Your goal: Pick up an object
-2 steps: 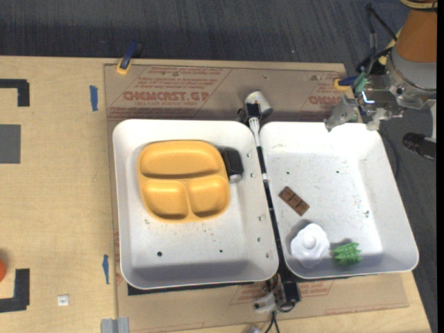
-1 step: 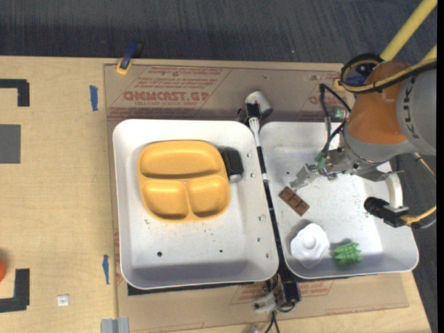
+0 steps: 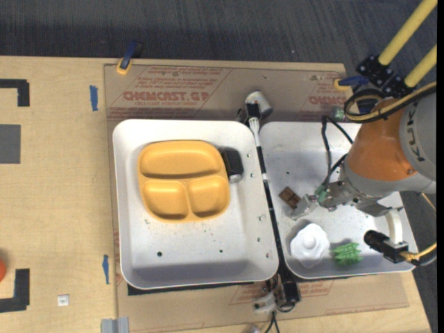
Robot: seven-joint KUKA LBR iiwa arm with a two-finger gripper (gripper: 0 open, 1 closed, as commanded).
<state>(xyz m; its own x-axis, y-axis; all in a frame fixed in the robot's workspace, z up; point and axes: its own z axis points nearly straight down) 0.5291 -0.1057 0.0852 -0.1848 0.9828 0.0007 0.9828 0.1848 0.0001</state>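
**Pick attempt: hand low in right bin, no grasp seen**

Far left of desk (image 3: 55,186): bare board with tape marks, nothing relevant to the pick.

Left bin (image 3: 132,241): yellow divided plate (image 3: 184,179) lying flat in the upper middle. Small black block (image 3: 232,162) touching the plate's right edge, close to the bin's right wall. Well apart from the hand.

Right bin (image 3: 291,151): small brown piece (image 3: 289,197) on the floor, left of centre. Just right of it, hand (image 3: 320,198) low over the bin floor, near the brown piece but seemingly apart from it. Open or together: cannot tell from this angle. Nothing visibly clamped in it.

Toward the front wall, below the hand: white bottle (image 3: 309,244). Green piece (image 3: 347,253) just beside it on the right; touching or not, unclear.

Arm (image 3: 378,158) reaching in from the right, orange band above the hand.

Progress, as judged: hand already down at working height. Grasp unconfirmed, lift not yet done. Every loose object resting on a bin floor, so task open. Likeliest target: brown piece, being nearest. Remaining: close on it, raise clear of the bin, check for hold.
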